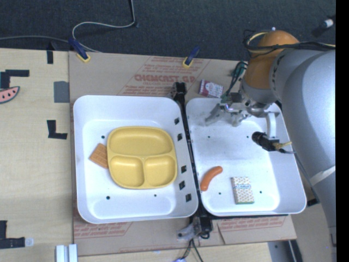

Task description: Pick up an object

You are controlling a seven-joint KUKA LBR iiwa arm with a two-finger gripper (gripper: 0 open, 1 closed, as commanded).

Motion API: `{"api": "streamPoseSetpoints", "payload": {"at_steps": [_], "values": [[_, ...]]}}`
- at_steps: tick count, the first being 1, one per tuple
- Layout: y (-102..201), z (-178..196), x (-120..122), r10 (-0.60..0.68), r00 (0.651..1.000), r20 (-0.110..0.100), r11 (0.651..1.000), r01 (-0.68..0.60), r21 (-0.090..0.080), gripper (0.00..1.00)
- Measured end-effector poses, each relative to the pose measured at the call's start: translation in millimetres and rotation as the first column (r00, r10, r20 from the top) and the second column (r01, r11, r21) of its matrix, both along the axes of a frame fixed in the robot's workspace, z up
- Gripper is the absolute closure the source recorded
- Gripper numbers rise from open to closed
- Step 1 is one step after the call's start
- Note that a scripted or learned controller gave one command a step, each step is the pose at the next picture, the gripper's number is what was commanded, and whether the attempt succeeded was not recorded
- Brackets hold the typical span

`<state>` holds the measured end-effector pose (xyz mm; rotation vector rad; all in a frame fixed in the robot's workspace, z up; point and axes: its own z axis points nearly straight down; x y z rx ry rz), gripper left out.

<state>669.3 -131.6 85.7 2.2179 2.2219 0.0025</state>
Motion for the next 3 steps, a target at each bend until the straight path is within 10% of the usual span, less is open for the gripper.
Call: {"api": "streamPoseSetpoints", "payload": {"at_steps": [1, 2, 3], "values": [[-0.5, 10.2, 0.2, 0.001, 1.0, 0.0, 1.0, -0.001, -0.003, 1.0], [-0.7, 9.9, 0.0, 0.001, 1.0, 0.0, 1.0, -0.001, -0.004, 0.0], [-0.5, 19.5, 0.0, 0.002, 1.0, -0.001, 1.0, -0.002, -0.005, 1.0]]}}
